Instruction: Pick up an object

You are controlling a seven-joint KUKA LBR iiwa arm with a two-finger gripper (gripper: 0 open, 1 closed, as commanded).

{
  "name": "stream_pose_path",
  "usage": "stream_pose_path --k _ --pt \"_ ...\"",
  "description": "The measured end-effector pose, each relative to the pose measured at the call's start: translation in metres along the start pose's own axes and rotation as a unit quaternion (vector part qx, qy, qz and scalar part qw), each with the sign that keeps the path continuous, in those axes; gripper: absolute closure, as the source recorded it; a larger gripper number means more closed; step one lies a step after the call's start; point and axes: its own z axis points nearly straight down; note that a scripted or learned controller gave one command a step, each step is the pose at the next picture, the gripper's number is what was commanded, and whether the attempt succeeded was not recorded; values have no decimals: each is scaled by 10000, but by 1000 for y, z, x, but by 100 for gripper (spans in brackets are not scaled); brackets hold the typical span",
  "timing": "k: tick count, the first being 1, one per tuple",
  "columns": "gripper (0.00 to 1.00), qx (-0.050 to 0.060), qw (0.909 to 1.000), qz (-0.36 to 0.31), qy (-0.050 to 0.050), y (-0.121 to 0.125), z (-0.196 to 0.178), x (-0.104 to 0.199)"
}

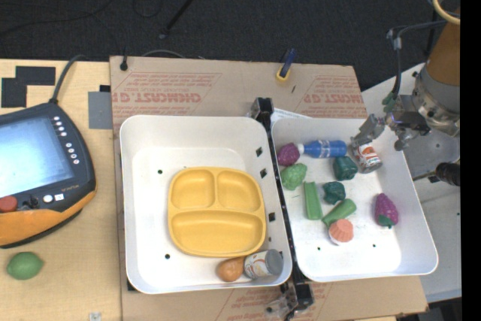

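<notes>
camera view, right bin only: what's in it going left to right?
Purple toy → green lumpy toy → green stick → blue bottle → small can by the gripper → purple eggplant-like toy.

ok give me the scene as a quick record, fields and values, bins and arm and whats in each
left bin: yellow divided plate; small can on its side beside a brown egg-shaped thing at the near edge
right bin: blue bottle, purple toys, green toys, orange-pink toy
pincer: over right bin's far right side, small red and white can just below it
held: cannot tell
</notes>
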Motion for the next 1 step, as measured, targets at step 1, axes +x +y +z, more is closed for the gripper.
stream_pose_path --k 1 --pt "0 74 10000 -11 22 -2 163 21"
